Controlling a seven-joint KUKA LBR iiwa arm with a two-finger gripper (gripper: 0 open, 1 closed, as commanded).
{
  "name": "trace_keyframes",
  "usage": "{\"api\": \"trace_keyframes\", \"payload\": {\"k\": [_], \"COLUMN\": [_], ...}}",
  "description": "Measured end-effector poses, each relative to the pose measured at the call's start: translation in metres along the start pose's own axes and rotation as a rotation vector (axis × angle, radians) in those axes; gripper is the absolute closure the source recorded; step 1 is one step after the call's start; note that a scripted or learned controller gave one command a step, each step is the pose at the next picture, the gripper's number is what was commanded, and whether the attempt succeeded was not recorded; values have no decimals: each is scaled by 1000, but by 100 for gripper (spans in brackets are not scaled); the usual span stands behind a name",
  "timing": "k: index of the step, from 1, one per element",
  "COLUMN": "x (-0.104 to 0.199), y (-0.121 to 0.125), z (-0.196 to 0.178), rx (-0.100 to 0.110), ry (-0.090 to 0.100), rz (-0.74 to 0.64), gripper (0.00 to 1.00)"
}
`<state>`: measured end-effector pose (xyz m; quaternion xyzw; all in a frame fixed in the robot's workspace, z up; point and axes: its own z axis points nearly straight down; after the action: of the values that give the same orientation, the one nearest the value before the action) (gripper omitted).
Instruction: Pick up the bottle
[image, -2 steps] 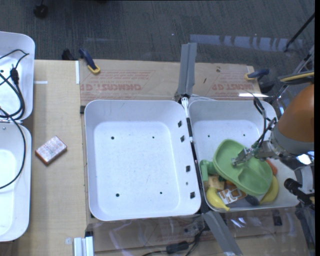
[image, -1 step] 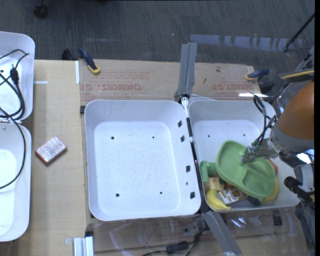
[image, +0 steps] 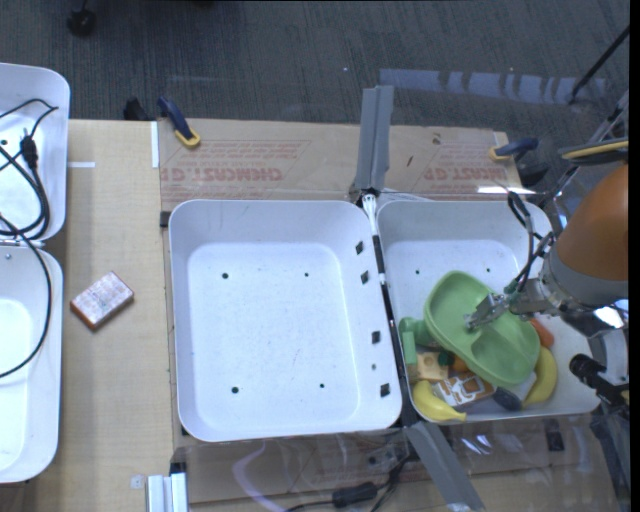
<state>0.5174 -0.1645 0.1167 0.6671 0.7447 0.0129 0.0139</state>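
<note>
Bottle (image: 470, 388) at green bowl's (image: 500, 345) edge, near end effector (image: 488, 313)

Cardboard sheet (image: 300, 160): red print, possibly "CHEMCAT", upside-down.

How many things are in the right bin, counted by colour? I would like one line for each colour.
Green: 2, the green bowl and a small green piece left of it
Yellow: 2, one banana and a second banana
Orange or red: 1, a small piece partly hidden
Printed packet: 1
Total: 6 clearly visible; more may lie under the bowl.
</note>
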Motion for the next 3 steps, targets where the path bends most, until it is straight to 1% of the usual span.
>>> {"api": "trace_keyframes", "payload": {"k": [1, 2, 3], "x": [3, 3, 3], "y": [2, 3, 3], "z": [-5, -10, -10], "rx": [4, 8, 8], "ry": [7, 8, 8], "rz": [-3, -3, -3], "gripper": [100, 100, 0]}}
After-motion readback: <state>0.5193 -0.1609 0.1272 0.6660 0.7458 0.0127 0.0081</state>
